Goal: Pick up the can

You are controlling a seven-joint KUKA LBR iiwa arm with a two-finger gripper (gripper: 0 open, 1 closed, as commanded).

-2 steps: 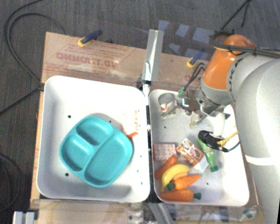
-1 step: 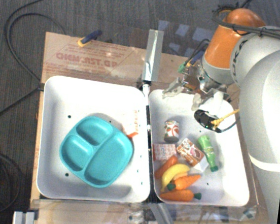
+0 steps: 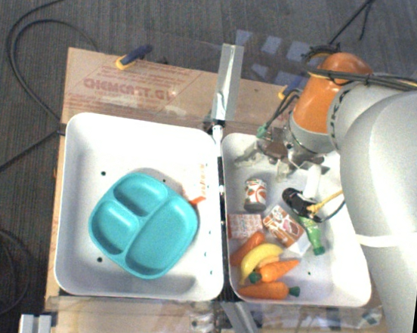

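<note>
While the can (image 3: 256, 193) stands, apparently upright, in the right-hand bin (image 3: 343, 271) of the view, the gripper (image 3: 277, 156) hangs just above the can in the picture, apart from it; nothing is seen held in the gripper; whether it is spread or closed cannot be told from this angle. Just below the can lies a flat red-and-white packet (image 3: 244, 225); to the lower right of the can, near it, a small carton (image 3: 282, 225) lies tilted; a green tube (image 3: 313, 237) lies on the side of the carton away from the can. Farther below the can a banana (image 3: 259, 258) lies curved, touching a carrot (image 3: 280, 269) on the side away from the can; a second carrot (image 3: 263, 289) lies lower again, the item farthest from the can in this bin. To the left of the can, across the adjoining walls, sits the left-hand bin (image 3: 89, 146); a teal divided plate (image 3: 144, 224) rests in it, well apart from the can and to its lower left; a small orange piece (image 3: 197, 198) lies at the plate edge nearest the can. Above and to the right of the can rises the grey arm (image 3: 391, 171), with its orange band (image 3: 320, 100) above the gripper.
</note>
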